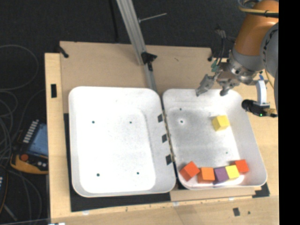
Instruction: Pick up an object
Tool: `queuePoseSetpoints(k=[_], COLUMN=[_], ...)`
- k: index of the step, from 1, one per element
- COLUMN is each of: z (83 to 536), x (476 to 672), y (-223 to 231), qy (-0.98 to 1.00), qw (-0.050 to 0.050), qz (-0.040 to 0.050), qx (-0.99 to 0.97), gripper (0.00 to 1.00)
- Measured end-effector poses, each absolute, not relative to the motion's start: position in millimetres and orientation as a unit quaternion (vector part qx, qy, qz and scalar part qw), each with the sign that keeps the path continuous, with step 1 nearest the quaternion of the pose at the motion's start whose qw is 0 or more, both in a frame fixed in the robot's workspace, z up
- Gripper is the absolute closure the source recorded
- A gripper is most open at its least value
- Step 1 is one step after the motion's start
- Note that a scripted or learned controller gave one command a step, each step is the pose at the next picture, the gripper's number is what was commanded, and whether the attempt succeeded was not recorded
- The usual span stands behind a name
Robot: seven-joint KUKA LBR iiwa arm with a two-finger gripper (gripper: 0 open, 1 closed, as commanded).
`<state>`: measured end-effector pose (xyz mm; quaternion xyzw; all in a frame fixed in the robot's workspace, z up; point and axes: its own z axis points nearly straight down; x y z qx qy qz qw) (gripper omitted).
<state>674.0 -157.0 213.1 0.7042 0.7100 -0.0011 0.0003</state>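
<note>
My gripper (213,89) hangs over the far edge of the right bin (197,135), its two fingers spread open with nothing between them. A yellow cube (220,123) lies alone in the bin, a little nearer and to the right of the gripper. Along the bin's near wall runs a row of blocks: a red-orange one (189,170), an orange one (206,174), a purple one (220,174), a yellow one (232,172) and a red one (242,166).
The left bin (117,139) sits beside the right one, joined by dark clips at the seam. A slanted metal rail (137,36) crosses the bench behind the bins. Cables and a handheld controller (33,146) lie off the bench's left side.
</note>
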Motion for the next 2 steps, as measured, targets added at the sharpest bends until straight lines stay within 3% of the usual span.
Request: queuePoseSetpoints(k=[1, 2], z=[225.1, 123.0], x=[674.8, 672.5], y=[-157.6, -207.6], qy=[0.712, 0.706], qw=[0.002, -0.001], qz=[-0.001, -0.0025], qx=[0.703, 0.708], gripper=[1.0, 1.0])
